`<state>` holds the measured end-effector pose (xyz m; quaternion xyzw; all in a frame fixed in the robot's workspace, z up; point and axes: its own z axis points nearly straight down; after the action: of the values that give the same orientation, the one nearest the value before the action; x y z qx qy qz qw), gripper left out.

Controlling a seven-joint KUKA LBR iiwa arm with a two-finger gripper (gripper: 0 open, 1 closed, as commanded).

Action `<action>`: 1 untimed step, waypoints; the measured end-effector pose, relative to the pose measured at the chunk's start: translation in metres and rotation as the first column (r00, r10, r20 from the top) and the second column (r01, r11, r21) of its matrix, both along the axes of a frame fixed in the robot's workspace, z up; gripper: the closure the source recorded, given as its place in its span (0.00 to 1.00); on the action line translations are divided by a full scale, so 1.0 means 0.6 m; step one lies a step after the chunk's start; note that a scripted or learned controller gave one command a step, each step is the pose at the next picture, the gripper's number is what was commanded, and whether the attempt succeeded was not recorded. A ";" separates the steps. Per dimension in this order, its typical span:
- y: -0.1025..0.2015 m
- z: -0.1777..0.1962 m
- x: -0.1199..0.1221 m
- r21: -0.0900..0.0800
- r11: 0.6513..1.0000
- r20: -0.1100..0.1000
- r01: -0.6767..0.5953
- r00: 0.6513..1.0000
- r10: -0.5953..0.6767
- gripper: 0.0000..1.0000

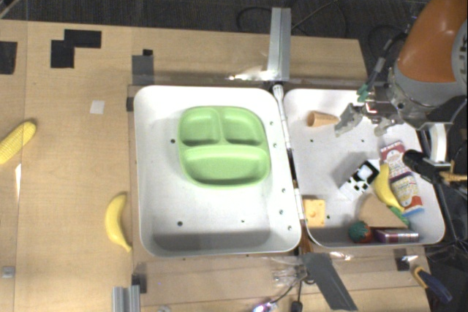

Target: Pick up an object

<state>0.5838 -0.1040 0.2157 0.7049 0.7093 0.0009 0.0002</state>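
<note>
Over the right bin's [322,226] far end, arm [435,47] angled down, pincer [363,113] apart (nothing between).

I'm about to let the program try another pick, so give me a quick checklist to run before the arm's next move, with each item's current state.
1. Objects available in the right bin: ok. An ice cream cone, a banana, a bottle, a cheese piece and a black-and-white block lie there.
2. End effector over the right bin: ok, near its upper part, right of the cone.
3. End effector carrying nothing: cannot tell, too small and blurred.
4. Target standing free: ok for the cone, which lies apart; not ok for the banana, which touches the bottle.
5. Left bin: ok, it holds a green divided plate.
</note>
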 end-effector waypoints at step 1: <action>0.025 -0.027 0.011 -0.001 0.996 0.002 -0.090 0.996 0.090 0.00</action>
<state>0.5903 -0.0888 0.1993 0.6723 0.7403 0.0014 0.0013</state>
